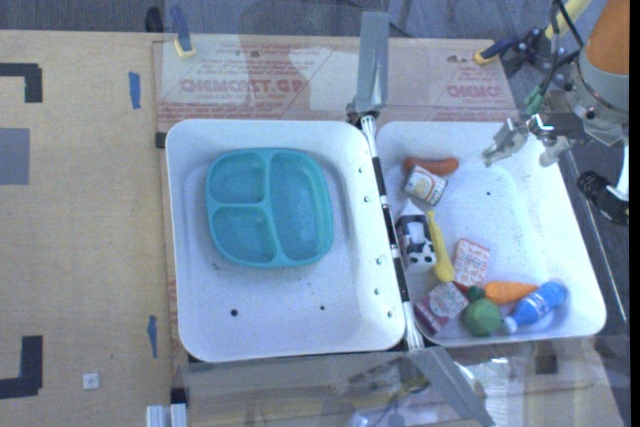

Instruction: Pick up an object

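Note:
My gripper (pixel 524 147) hangs over the back right part of the right bin (pixel 535 215), open, with nothing between its fingers (pixel 498 149). Along the bin's left side lie an orange sausage-shaped toy (pixel 432 165), a small tan can (pixel 424 186), a yellow stick (pixel 438 245) and a black-and-white toy (pixel 414 243). At the front sit a pink packet (pixel 471 261), an orange carrot (pixel 508 291), a blue bottle (pixel 535 307), a green ball (pixel 483 317) and a dark red packet (pixel 440 303). All of them are left of and nearer than the gripper.
The left bin (pixel 290 315) holds a teal divided plate (pixel 268 207). A metal divider (pixel 385 225) runs between the bins. Cables and the arm's orange band (pixel 610 35) crowd the upper right. Bare bin floor lies below the gripper.

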